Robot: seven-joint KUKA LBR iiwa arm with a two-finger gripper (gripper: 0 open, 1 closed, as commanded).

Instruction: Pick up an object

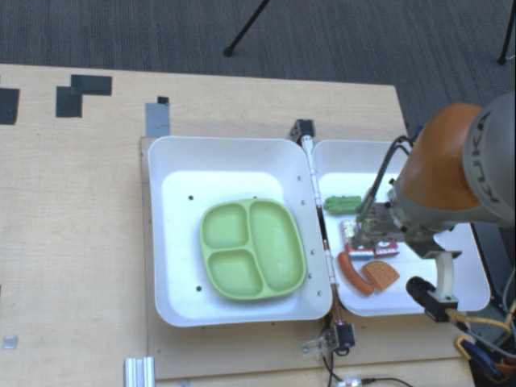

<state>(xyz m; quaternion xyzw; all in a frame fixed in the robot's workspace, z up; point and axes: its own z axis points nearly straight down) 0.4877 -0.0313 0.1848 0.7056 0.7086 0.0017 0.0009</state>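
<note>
You are seeing the pincer [372, 234] hanging low in the right white bin [476, 293], over a small red-and-white packet [372, 251]; whether it is wide or narrow, you cannot tell. Just beside are lying a red sausage-shaped toy [352, 272], an orange wedge-shaped piece [380, 275] and a green oblong toy [342, 205]. A green three-compartment plastic plate [253, 249] is sitting in the left white bin [179, 192].

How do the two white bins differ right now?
The left bin holds one big thing, a green divided plate; the right bin holds several small ones: a green piece, a red sausage-like piece and an orange piece. The arm hangs over the right bin, not the left. Both are shallow, white and side by side.
</note>
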